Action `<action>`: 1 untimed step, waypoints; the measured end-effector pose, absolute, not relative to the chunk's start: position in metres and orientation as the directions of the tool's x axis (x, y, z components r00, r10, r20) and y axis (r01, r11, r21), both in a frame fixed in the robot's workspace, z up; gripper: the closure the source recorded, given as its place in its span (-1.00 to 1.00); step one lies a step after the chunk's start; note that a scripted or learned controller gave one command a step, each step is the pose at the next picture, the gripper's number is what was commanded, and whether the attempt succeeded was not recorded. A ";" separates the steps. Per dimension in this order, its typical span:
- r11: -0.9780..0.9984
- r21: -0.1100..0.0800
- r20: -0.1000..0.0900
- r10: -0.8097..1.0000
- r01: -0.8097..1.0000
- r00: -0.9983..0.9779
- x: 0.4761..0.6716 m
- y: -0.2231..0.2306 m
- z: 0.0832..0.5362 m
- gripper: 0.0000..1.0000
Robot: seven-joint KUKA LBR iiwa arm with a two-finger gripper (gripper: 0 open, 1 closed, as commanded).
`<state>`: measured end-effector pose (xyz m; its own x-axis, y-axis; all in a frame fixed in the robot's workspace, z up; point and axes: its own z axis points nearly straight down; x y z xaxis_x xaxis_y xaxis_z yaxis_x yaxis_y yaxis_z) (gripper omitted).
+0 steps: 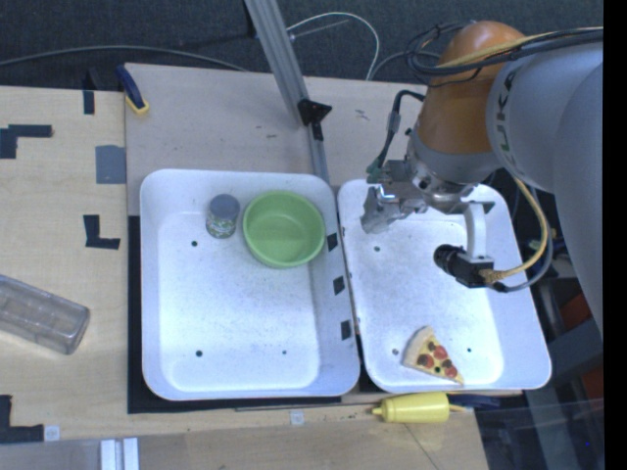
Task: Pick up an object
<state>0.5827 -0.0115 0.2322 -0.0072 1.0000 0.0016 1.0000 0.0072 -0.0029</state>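
- A yellow mustard bottle (415,408) lies on the bench at the near edge, just outside the right bin (509,355).
- A toy pizza slice (431,354) lies in that bin's near part.
- In the left bin (176,360), far side, a green bowl (283,228) sits beside a small jar (222,215).
- The gripper (377,213) hangs over the right bin's far-left corner, nothing between its fingers; their spacing is unclear.

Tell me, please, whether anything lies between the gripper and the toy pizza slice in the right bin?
Nothing visible does. The gripper hovers at the right white bin's upper left, and bare floor runs to the triangular toy pizza slice near its front edge.
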 end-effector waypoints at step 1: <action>0.007 -0.003 0.001 1.000 1.000 -0.007 0.578 0.040 0.223 1.00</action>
<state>0.5783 0.0405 0.2235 -0.0067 1.0000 0.0014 1.0000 0.0067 -0.0030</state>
